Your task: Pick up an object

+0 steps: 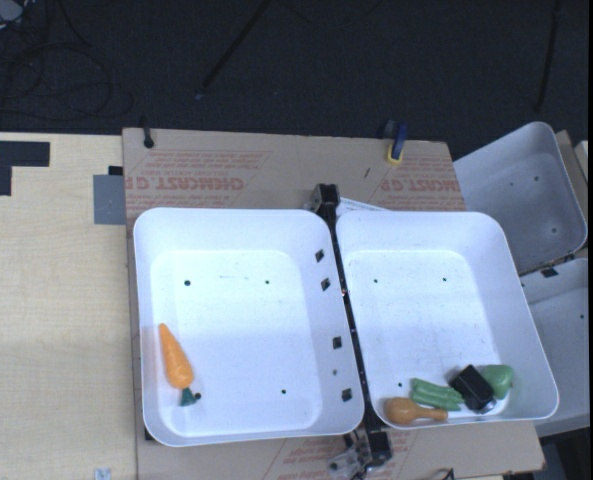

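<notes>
An orange carrot [175, 358] with a small dark green top lies near the front left corner of the left bin [226, 230]. In the front right corner of the right bin [426, 230] several items crowd together: a tan pear-shaped piece [412, 411], a green pod-like piece [436, 395], a black block [473, 388] and a rounded green piece [498, 377].
The two bins sit on a cardboard sheet [276, 173] over a pale wood bench [46, 298]. A black clip strip [338, 298] joins the bins down the middle. A grey metal panel [526, 193] stands at the right.
</notes>
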`<state>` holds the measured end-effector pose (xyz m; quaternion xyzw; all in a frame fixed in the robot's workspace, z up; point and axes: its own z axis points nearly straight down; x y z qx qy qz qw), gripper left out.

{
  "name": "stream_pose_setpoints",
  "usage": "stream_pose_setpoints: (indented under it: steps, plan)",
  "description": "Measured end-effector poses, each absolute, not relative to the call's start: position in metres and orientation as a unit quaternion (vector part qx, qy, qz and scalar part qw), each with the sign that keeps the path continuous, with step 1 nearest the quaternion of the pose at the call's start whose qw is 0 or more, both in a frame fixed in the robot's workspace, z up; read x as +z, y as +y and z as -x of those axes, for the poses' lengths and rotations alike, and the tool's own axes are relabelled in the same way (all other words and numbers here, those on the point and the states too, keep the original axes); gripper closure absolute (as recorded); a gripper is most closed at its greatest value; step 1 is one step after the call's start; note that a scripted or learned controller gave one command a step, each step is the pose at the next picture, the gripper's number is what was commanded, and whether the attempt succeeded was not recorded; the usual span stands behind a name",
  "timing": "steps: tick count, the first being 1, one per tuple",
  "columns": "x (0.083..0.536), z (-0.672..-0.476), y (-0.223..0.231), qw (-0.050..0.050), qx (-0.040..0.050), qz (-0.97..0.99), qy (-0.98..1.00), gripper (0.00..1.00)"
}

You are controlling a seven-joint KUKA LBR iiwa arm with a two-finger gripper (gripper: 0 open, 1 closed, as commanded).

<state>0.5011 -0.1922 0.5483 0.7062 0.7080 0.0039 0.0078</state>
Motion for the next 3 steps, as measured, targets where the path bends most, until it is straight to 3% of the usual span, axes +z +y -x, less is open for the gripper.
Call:
stream_pose_setpoints:
  steps: [1,2,3]
  plan:
    - [0.343,-0.553,-0.21,-0.006,-0.0037,-0.707,0.707,1.0]
    - [0.461,-0.472,-0.215,0.003,0.0012,-0.709,0.705,1.0]
    - [0.362,-0.542,-0.212,-0.004,-0.0019,-0.706,0.709,1.0]
